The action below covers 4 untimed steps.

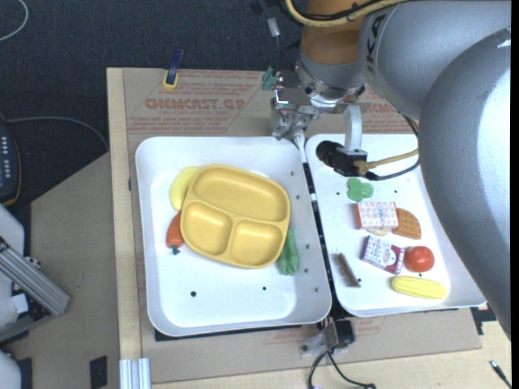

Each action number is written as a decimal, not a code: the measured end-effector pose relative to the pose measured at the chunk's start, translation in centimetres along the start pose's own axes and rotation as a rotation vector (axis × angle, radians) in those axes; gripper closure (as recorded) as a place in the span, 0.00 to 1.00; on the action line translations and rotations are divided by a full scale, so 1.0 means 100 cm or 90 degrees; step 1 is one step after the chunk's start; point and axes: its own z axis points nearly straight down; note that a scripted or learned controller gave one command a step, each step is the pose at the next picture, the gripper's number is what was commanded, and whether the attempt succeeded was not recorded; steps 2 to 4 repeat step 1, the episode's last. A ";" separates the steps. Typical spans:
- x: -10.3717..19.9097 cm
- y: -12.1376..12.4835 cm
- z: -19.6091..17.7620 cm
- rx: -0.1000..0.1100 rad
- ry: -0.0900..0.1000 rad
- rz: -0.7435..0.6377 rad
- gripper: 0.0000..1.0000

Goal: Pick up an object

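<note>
Gripper: the gripper (293,128) hangs over the far rim where the 2 white bins meet; its metal tips are a small tangle there, and I cannot tell whether they are spread or pressed together, and nothing is seen pinched.

Left bin: the left bin (162,168) carries a yellow divided tray (235,215) across its middle, with a yellow piece (182,185) poking out at the tray's far-left edge, an orange-red piece (174,232) at its left edge and a green leafy piece (288,254) at its right edge.

Right bin: the right bin (442,298) carries a green piece (359,190) toward its far end, then a checked packet (377,215), a brown slice (407,224), a red-and-white packet (381,253), a tomato (419,258), a corn cob (418,286) at the near-right corner and a dark stick (347,269) by the left rim.

Task's thing: none singled out; the green piece lies nearest the tool.

Risk: a descent here looks likely to meet the shared rims, not a toy; the 3 pieces tucked against the tray could slip or drag it.

Hard to make out: the tool's tips, a black fitting (339,157) with a cable at the right bin's far end, and the tucked pieces, partly covered.

Cut off: the grey arm (454,87) blocks the bench's far-right corner.
</note>
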 end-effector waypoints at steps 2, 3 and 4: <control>-0.001 -0.004 0.002 0.003 -0.001 0.001 1.00; -0.001 -0.004 0.002 0.003 -0.001 0.001 1.00; -0.001 -0.004 0.002 0.003 -0.001 0.001 1.00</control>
